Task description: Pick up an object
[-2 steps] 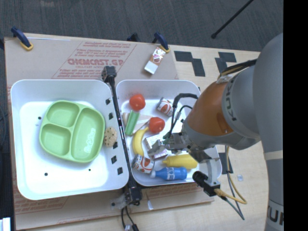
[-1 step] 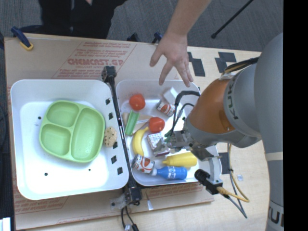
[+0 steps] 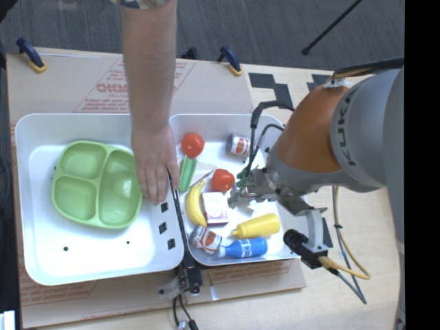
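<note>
Bench (image 3: 82,88): brown cardboard-covered top with red print, blue clamps at its far edge, bearing two shallow white bins side by side.

Arm (image 3: 344,133): grey, with orange band above wrist, entering from right, bent down over right bin's near-right part.

Left bin (image 3: 41,253): white, holding green plate only.

Right bin (image 3: 206,126): white, crowded with small items.

Human forearm and hand (image 3: 155,163): reaching down from top of view, hand resting across the shared wall between bins, fingertips at plate's right edge.

Green plate (image 3: 93,184): divided into compartments, lying flat in left bin's middle.

Gripper (image 3: 242,192): dark metal assembly low in right bin, just right of second tomato and white carton; whether claw is spread, pressed together or pinching anything cannot be told, tips hidden among hardware.

Blue bottle (image 3: 246,248): lying on its side along near wall of right bin.

Yellow mustard bottle (image 3: 258,225): on its side, just above blue bottle, below gripper.

Banana (image 3: 195,205): curved, lying left of centre, touching white carton.

Green vegetable (image 3: 188,172): long, tilted, beside hand, under red tomato.

White carton (image 3: 215,207): small box with red marking, between banana and gripper.

Red tomato (image 3: 192,144): near far-left part of right bin.

Second tomato (image 3: 222,180): centre of bin, close to gripper.

Small can (image 3: 239,146): red-and-white label, far side of bin.

Red-and-white packet (image 3: 205,240): near-left corner, touching blue bottle's end.
</note>
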